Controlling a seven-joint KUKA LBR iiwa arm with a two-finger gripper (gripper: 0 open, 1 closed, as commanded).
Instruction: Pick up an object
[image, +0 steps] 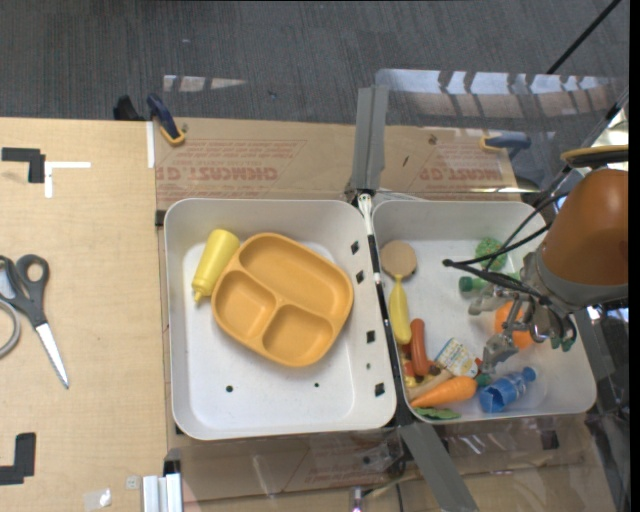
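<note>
Orange object (507, 322) half hidden behind claw (512, 338)

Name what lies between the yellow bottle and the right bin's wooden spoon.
In the camera view, the yellow divided plate lies between the yellow bottle and the wooden spoon, then the bins' rims.

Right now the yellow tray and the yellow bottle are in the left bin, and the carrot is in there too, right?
Not quite. The camera view shows the carrot in the right bin, near its front edge, beside a blue bottle. The yellow tray and the yellow bottle are in the left bin, as you said.
</note>
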